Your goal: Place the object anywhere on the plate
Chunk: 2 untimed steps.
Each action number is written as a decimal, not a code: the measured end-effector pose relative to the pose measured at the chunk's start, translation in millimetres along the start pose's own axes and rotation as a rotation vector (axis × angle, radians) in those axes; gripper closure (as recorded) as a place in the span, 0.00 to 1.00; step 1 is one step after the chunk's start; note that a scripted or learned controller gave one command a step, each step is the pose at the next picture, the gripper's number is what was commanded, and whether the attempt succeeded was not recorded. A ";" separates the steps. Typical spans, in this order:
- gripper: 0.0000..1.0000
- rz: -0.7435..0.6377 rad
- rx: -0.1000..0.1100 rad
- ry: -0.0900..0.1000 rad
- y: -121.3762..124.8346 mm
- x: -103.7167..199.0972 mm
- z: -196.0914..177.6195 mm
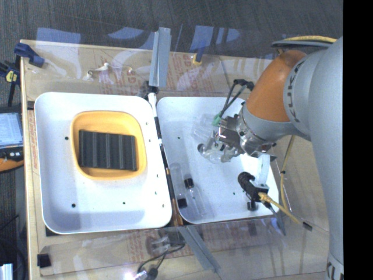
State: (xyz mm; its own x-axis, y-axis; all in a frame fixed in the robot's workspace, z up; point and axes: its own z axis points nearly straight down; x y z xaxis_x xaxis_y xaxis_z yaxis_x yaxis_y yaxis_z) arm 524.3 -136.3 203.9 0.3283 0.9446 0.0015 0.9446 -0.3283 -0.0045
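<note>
Hovering over the middle of the right white bin [180, 133], the gripper [220, 147] gave no clue whether it was spread or closed — a dark ribbed rectangular slab [108, 150] lay flat at the centre of the rounded yellow plate [108, 121], in the left white bin [52, 174].
</note>
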 end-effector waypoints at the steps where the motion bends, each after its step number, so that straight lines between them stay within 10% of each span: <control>1: 1.00 -0.156 -0.001 -0.002 22.7 72.7 -32.9; 2: 1.00 -0.225 0.002 -0.001 13.8 137.4 -9.9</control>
State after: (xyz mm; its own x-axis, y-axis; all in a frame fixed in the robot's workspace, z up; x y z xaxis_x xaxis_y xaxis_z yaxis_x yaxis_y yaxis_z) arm 582.5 -11.1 214.0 0.1094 0.9940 0.0015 0.9940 -0.1094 -0.0066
